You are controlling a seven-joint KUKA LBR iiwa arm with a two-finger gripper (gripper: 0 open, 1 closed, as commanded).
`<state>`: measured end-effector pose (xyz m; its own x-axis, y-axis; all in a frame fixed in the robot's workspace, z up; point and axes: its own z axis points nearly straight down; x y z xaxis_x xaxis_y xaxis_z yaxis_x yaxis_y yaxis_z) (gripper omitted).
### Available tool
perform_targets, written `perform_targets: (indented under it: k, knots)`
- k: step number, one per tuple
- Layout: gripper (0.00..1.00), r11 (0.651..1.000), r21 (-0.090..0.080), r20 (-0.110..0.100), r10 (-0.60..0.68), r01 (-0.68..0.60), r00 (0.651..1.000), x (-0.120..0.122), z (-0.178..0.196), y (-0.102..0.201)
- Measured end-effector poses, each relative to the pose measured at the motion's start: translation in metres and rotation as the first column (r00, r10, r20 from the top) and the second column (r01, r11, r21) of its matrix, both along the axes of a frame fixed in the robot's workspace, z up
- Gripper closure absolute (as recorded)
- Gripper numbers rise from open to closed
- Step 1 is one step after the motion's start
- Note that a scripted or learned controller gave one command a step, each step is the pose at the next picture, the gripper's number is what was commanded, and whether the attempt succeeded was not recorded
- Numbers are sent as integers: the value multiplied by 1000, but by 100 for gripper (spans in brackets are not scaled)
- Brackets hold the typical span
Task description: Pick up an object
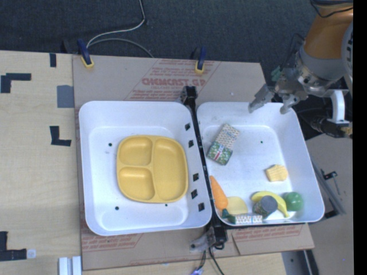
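writing: red print on the cardboard sheet (166, 85) under the bins, far side, reads roughly "CHEMCAST GP"; more red print at the near edge, too small to read
packet label: green and white packet (223, 144), printed pattern, text not legible
left bin (92, 171): shallow white plastic, rounded corners, holds a yellow divided plate (152, 168), three compartments, smooth, rounded-square
right bin (304, 153): same white plastic, scuffed floor
packet place: far-left part of right bin, lying flat, tilted
yellow block (276, 173): small, ridged, looks like a corn piece, right side of right bin, apart from the rest
carrot (218, 192): orange, tapered, toy-like plastic, near-left of right bin along the wall
near-edge cluster: banana (274, 200) yellow and curved, green round item (293, 200) just right of it, grey round item (265, 207) touching the banana, pale yellow piece (236, 204) beside the carrot
arm (328, 33): grey with orange band, comes in from far right
gripper (267, 104): over the far rim of the right bin, two fingers spread apart, nothing between them
clamps (86, 56): blue-yellow, two on the far edge of the cardboard
bench (28, 153): light wood, black tape marks at left
cable (123, 30): white, on dark floor, far side
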<state>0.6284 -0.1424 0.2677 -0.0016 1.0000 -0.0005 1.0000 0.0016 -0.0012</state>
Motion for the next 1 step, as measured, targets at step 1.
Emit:
perform_targets:
  k: [1]
  knots:
    - [0, 1000, 2, -5, 0, 0, 1000, 7, -102, 45]
